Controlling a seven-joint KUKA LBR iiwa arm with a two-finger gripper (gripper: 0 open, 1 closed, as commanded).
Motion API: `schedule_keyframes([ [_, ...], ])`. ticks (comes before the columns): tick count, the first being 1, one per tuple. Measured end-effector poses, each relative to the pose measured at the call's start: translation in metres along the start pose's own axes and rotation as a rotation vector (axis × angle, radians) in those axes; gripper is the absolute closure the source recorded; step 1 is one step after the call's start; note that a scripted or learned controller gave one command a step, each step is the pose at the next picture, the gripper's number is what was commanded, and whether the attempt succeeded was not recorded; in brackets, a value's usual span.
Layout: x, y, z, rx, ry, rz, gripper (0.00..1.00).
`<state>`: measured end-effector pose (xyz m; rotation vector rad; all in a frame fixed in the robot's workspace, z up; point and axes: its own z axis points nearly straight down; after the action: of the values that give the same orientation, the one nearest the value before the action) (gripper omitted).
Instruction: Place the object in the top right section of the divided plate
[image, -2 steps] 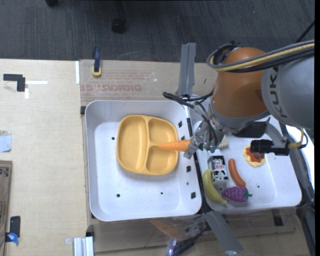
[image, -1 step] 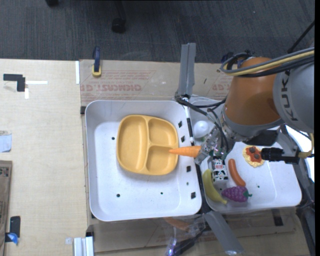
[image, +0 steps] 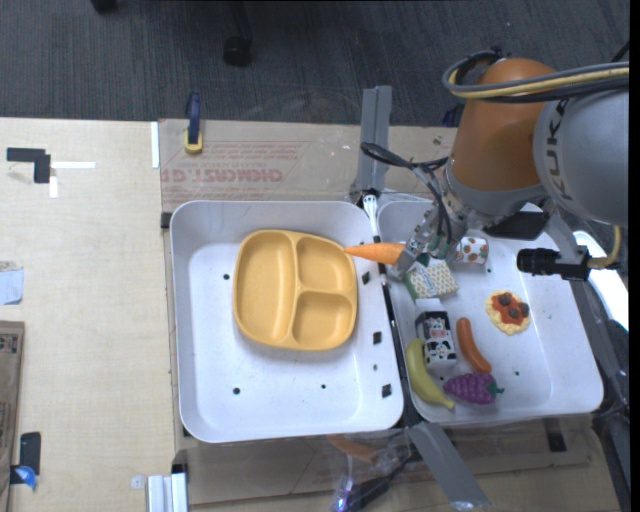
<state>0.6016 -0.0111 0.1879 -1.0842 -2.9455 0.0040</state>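
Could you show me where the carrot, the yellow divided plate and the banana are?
carrot (image: 375, 253): camera view, on the middle of its orange body, over the gap between the bins.
divided plate (image: 262, 290): camera view, on the floor of its large left section.
banana (image: 424, 378): camera view, on the middle of its curved yellow body.

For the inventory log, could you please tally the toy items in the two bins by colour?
Orange: 2, the carrot and the sausage
Yellow: 3, the divided plate, the banana and the pizza slice
Purple: 1, the grapes
Black and white: 1, the cow-print carton
Green-patterned: 1, the block
White: 1, the cube
Total: 9
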Motion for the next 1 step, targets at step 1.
schedule_keyframes([
  [1,0.0267,-0.0212,-0.0332,0.001,0.001,-0.062,1.0],
])
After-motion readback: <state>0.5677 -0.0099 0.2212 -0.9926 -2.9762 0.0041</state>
